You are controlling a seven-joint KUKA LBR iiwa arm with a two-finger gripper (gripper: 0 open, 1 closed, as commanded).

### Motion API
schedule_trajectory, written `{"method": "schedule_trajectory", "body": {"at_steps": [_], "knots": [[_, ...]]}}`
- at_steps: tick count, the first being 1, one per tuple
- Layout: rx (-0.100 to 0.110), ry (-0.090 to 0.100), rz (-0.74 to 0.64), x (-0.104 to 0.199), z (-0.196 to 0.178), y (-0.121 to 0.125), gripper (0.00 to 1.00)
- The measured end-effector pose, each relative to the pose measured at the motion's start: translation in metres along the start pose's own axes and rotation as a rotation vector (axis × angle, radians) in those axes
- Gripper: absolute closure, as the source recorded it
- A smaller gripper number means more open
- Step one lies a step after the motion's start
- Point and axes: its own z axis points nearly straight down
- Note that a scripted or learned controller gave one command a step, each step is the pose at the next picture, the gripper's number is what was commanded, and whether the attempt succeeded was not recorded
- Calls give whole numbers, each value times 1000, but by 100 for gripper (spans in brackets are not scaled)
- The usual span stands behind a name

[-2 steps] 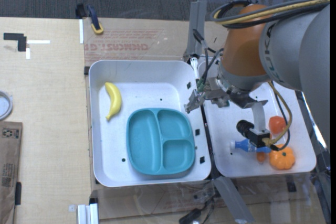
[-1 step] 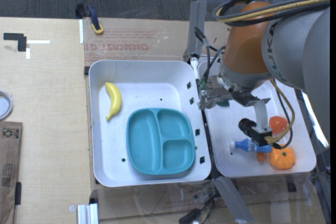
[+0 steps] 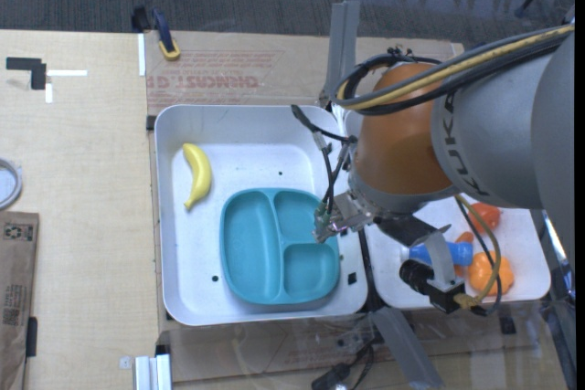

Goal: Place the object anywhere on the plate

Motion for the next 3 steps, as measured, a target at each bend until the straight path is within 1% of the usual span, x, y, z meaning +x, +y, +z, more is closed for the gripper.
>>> {"method": "schedule_trajectory", "body": {"at_steps": [1, 2, 3], "knots": [[-4, -1, -213, -126, 0, -28, 100], [-3, -1, -200, -93, 0, 21, 100], [-2, 0, -253, -31, 0, 0, 100]]}}
